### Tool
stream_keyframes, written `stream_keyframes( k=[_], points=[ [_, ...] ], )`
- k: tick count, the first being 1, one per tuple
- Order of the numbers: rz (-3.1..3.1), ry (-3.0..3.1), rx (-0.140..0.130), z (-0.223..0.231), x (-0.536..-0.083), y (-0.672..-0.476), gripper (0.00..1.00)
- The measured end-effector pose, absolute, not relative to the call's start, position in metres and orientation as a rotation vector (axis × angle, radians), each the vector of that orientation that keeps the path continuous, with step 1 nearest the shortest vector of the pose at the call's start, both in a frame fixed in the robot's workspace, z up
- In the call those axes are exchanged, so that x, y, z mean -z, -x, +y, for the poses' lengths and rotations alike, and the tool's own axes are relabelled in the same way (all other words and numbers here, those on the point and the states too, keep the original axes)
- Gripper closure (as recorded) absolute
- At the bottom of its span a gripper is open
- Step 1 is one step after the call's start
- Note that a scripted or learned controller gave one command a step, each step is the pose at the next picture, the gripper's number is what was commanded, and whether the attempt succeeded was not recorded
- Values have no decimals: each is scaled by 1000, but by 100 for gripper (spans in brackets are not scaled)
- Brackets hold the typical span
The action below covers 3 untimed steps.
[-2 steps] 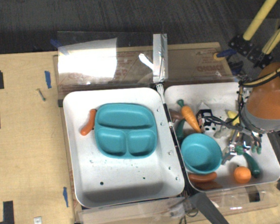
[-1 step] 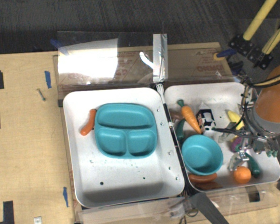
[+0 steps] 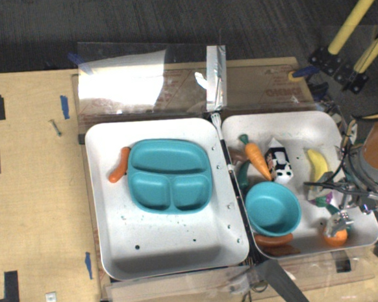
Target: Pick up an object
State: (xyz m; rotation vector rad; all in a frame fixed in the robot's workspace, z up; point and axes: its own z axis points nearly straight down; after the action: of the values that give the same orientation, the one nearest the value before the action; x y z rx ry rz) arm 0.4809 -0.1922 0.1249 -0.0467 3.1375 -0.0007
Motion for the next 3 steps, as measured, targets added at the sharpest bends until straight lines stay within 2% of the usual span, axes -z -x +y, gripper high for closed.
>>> stream_keyframes(
  k=[1,2,3],
  points=[
    [3129,148,2,-203,-88,-520,0],
    [2993,894,7,-220,-112,-499,0],
    [2860,1276,5,-181,-88,-549,0]
  ],
)
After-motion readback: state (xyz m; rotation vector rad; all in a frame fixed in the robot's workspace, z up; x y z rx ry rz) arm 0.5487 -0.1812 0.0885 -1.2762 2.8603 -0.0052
